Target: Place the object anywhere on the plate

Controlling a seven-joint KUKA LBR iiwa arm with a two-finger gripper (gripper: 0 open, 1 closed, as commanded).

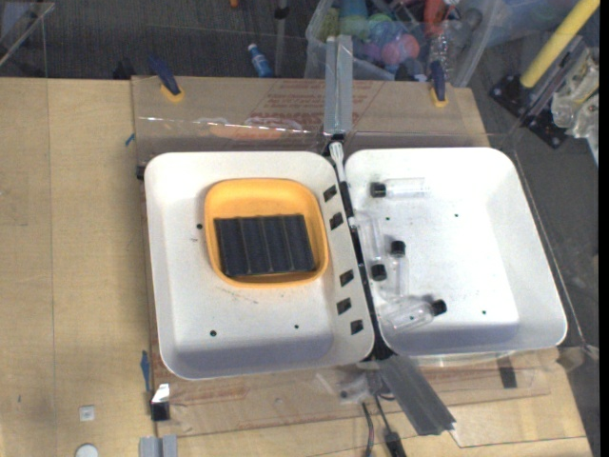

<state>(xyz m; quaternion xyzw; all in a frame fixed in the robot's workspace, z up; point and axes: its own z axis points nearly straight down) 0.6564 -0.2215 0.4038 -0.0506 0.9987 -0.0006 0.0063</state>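
Note:
An orange, rounded-square plate lies in the left white bin, a little toward its back. A black ridged rectangular object rests flat on the plate, covering most of its front half. Several clear vials with black caps lie in the right white bin: one near the back, two by the left wall, and one at the front left.
A grey metal bar runs back from the seam between the bins. Black tabs line that seam. A clear box of colourful toys stands behind the bench. Bare wooden bench extends to the left.

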